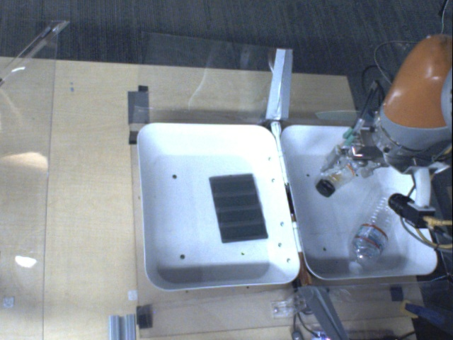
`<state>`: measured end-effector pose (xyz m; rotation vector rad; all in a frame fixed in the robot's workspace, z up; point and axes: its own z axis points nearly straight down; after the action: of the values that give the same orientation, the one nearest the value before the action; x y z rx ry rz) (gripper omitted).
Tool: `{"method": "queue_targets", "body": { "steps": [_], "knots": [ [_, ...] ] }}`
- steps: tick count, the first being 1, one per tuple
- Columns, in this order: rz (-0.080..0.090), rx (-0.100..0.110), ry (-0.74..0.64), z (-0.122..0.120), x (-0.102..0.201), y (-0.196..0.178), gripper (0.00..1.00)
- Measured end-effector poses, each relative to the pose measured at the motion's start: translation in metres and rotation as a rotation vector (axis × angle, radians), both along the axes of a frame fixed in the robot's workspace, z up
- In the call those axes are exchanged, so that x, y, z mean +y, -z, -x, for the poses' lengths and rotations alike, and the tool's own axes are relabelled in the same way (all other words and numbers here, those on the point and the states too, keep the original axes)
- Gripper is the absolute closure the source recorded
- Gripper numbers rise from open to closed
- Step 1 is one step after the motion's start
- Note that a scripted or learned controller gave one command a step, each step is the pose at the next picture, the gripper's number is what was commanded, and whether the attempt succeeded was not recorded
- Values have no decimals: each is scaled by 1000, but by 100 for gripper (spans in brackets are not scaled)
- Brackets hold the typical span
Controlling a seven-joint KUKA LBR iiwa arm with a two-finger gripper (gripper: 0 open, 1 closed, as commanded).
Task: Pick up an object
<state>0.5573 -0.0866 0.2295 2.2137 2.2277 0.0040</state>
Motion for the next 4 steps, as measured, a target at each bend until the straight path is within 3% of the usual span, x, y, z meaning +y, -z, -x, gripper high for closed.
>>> {"method": "queue_targets", "body": {
  "steps": [1,2,3,4],
  "knots": [
    [-1,-1,202,69,30,-14,0],
    [1,1,151,-3,-11,31,0],
    [0,1,130,-35,-24,88,0],
    [1,-3,100,-65,-9,141,0]
  ]
}}
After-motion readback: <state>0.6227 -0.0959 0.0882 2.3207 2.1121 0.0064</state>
